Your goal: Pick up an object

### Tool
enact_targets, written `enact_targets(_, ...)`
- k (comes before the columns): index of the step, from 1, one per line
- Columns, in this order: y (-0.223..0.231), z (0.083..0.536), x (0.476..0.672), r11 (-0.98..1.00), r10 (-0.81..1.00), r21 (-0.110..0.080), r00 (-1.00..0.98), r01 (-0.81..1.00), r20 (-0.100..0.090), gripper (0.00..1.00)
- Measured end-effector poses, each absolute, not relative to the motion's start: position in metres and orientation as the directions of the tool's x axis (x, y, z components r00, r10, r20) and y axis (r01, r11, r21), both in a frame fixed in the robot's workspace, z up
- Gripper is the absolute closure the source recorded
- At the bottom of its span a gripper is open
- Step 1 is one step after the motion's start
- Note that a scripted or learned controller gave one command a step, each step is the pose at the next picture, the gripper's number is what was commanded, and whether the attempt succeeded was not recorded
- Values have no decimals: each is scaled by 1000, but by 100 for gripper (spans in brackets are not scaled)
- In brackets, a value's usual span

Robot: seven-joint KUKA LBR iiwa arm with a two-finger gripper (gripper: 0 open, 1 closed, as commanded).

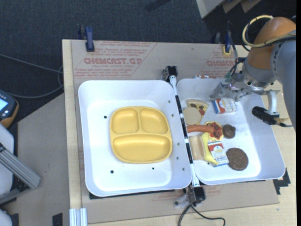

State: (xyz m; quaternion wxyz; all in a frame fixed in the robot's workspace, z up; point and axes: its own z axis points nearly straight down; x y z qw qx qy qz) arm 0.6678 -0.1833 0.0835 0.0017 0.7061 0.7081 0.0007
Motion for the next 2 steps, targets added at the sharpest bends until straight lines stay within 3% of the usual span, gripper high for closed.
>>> enact_targets(1,-184,96,668,3,1000,6,-3,1000,-4,100)
enact_targets(2,-106,132,633,7,1000,-1,-7,1000,4,100)
